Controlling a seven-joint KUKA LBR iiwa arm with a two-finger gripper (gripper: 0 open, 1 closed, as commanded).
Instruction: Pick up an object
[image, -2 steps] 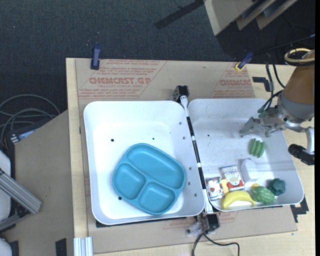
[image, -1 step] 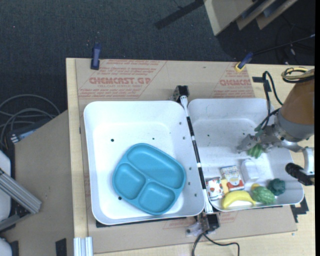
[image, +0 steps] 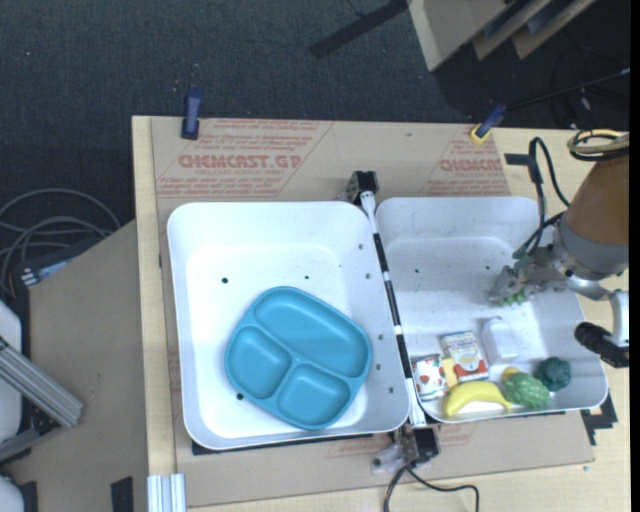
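Observation:
The right bin (image: 440, 240) holds several small objects along its near edge. There is a yellow banana (image: 475, 400), a red and white carton (image: 428, 375) and an orange and white carton (image: 462, 352). Further right lie a white block (image: 500, 336), a light green piece (image: 528, 389) and a dark green round piece (image: 553, 373). My gripper (image: 508, 288) reaches down into the right bin at its right middle, over bare floor, a little behind the white block. Nothing is visibly held.
The left bin (image: 200, 240) holds a blue divided plate (image: 297, 356). The arm's orange band (image: 605, 205) overhangs the right bin's right rim. A black divider (image: 383, 275) runs between the bins. Cables hang at the right.

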